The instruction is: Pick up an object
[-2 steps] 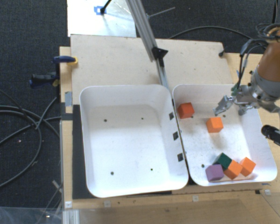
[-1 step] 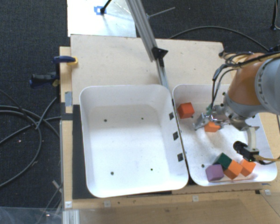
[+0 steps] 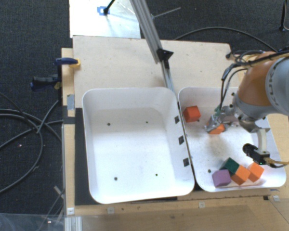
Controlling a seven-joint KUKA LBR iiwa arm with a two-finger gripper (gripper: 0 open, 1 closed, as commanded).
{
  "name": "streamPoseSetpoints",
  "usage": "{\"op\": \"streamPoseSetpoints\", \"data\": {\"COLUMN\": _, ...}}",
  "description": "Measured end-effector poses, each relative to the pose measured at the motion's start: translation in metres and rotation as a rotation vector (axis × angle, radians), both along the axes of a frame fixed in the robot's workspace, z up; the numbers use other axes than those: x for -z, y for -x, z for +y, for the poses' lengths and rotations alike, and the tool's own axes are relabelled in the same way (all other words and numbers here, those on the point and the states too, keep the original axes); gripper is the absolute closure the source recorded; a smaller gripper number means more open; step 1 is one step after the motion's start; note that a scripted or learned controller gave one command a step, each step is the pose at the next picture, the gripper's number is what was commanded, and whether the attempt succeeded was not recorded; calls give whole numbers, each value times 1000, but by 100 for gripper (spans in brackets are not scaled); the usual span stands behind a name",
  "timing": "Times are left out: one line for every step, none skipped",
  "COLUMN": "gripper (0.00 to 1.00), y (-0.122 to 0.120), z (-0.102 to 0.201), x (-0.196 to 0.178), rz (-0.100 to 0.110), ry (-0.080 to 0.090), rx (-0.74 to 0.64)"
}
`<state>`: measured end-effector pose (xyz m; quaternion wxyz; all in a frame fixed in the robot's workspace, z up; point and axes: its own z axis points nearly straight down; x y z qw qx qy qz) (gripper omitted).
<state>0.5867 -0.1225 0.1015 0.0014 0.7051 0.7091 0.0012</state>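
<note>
Two white bins sit side by side on your pale board bench (image 3: 135, 61); the left bin (image 3: 91, 129) has smooth glossy walls and a few dark specks on its floor, and the right bin (image 3: 202, 162) carries all the blocks. Your gripper (image 3: 216, 125) is low in the right bin, its metal fingers closed around a small orange block (image 3: 217, 128) that peeks out beneath them. Another orange cube (image 3: 191, 113) lies just to its left, near the wall between the bins. Along the near rim you have a tight cluster: a purple cube (image 3: 221, 177), a dark green cube (image 3: 229, 165), and two more orange cubes (image 3: 240, 175) (image 3: 255, 171), touching or nearly so. Matte, hard-edged shapes, all of them. Open floor lies between the gripper and that cluster. A grey metal strut (image 3: 149, 28) slants across the bench to the bins' shared edge. Dark carpet (image 3: 24, 32) with loose black cables (image 3: 19, 124) surrounds the bench, and a blue clamp (image 3: 62, 61) grips its left edge.
</note>
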Motion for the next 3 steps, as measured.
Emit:
{"op": "streamPoseSetpoints", "data": {"gripper": 100, "y": -2, "z": 73, "x": -93, "rz": -4, "ry": -2, "rx": -6}}
{"op": "streamPoseSetpoints", "data": {"gripper": 100, "y": 24, "z": 68, "x": -105, "rz": 4, "ry": -1, "rx": 4}}
{"op": "streamPoseSetpoints", "data": {"gripper": 100, "y": 38, "z": 142, "x": -88, "rz": 5, "ry": -4, "rx": -6}}
